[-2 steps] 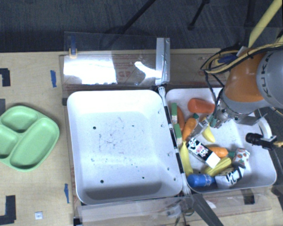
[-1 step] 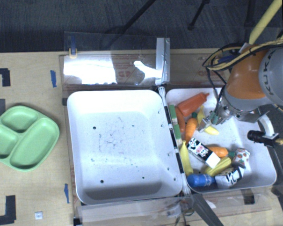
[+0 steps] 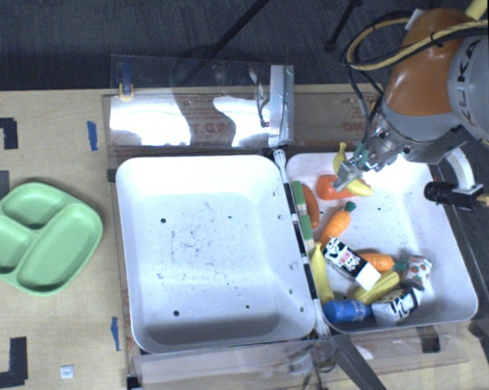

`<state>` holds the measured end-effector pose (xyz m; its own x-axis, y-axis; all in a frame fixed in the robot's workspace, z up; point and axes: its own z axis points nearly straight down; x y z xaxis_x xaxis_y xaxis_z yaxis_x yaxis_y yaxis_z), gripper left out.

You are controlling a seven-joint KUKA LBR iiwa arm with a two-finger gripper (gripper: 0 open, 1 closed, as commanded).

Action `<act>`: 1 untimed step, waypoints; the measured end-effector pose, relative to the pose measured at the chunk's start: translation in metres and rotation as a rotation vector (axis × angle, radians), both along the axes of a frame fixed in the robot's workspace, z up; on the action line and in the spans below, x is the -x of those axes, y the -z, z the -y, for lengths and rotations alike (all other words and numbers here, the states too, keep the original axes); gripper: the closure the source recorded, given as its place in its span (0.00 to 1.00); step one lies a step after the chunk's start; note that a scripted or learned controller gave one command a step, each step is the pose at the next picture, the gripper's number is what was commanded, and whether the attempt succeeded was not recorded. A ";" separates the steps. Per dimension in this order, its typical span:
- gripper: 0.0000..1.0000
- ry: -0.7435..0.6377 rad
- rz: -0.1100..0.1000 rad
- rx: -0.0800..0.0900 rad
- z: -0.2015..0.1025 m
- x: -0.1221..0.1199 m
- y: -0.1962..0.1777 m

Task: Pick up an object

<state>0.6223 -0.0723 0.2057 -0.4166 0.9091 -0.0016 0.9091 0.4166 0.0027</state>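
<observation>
Green moulded plastic, a three-compartment tray [image 3: 41, 236] lies on the pale wooden desk [image 3: 47, 118] at far left. Next comes the smooth white left bin [image 3: 206, 248], faintly scuffed. The white right bin [image 3: 449, 246] holds glossy toy food: a tapered orange carrot [image 3: 336, 223], a black-and-white cow-print carton [image 3: 343, 258], a curved yellow banana [image 3: 320, 277] and a blue rounded piece [image 3: 343, 311]. The grey metal gripper [image 3: 358, 166] hangs over the bin's far end, its fingers closed on a small yellow piece [image 3: 354, 182].
</observation>
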 end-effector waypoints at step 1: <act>1.00 0.294 -0.005 -0.001 0.059 0.032 -0.002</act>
